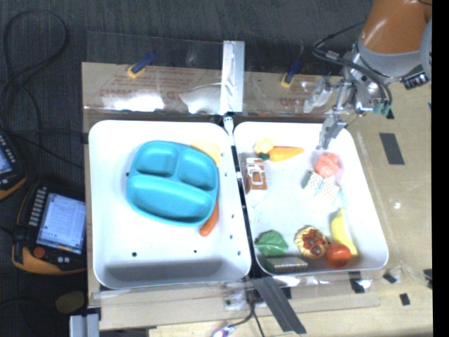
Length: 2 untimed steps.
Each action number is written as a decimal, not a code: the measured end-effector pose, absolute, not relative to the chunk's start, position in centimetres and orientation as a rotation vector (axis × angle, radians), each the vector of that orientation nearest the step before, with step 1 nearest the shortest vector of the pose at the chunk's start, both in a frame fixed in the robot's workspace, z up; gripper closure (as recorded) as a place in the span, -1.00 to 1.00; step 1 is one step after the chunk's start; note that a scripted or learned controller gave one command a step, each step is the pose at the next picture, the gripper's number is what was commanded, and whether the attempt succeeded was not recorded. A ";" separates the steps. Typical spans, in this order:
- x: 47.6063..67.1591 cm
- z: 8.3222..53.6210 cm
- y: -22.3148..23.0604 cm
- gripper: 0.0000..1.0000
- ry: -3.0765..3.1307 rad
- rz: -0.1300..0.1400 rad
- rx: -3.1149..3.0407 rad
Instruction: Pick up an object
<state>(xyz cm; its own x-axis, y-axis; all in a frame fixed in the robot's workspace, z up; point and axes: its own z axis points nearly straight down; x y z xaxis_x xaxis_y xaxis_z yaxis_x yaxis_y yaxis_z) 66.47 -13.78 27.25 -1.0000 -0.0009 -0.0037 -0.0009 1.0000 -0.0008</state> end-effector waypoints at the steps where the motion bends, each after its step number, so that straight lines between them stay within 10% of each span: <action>1: 62.0 17.6 -11.8 -1.00 3.069 -0.002 0.665; 2: 65.8 12.4 -9.8 -1.00 2.909 0.003 1.132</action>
<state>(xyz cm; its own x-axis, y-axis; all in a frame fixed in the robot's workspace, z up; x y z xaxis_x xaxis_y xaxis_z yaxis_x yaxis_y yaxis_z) 65.78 -9.82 12.36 -0.7367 0.6760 -0.0181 0.6760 0.7369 0.0093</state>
